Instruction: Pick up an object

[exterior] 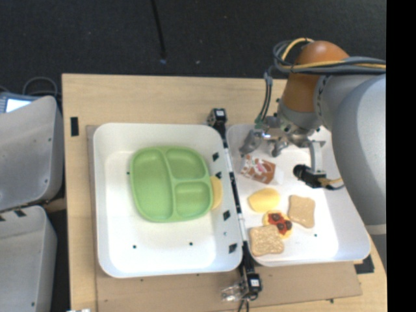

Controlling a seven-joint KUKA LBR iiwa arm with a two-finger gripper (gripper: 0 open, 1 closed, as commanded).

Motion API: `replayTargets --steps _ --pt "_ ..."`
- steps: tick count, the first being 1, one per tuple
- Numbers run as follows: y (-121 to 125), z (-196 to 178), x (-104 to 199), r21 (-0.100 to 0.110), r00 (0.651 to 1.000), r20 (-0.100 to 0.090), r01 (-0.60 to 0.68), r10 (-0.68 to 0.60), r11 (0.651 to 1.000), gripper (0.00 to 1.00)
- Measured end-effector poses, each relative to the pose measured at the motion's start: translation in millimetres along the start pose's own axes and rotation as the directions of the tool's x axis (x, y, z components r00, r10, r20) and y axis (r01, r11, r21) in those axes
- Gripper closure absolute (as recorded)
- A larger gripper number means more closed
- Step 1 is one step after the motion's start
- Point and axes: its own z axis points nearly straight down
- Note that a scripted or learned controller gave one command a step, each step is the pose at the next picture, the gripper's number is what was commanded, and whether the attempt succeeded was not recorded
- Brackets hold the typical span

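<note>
Desk (78,96): two white bins. Left bin (110,239): green divided tray (170,184), yellow piece (216,192) at its right edge. Right bin (338,229): reddish packet (258,169), yellow lump (264,199), two toast slices (301,210) (266,240), red-black item (279,223). Hand (263,143): poised just above the packet, fingers spread, nothing between them.

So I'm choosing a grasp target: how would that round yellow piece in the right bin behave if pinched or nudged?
The yellow piece looks smooth and domed, so it may slip from a pinch. It seems small and probably light. Nudged, it would likely bump the red-topped piece beside it. The claw sits above.
</note>
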Motion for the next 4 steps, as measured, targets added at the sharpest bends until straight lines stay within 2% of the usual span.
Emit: replayTargets --steps 1,2,4 --pt "2 -14 -1 -0.007 1.0 0.001 -0.001 0.001 1.0 1.0" --pt "1 -59 2 -0.007 1.0 -0.002 0.002 -0.002 1.0 1.0" --pt "-9 -183 -5 -0.01 1.0 0.0 -0.002 0.002 1.0 1.0"
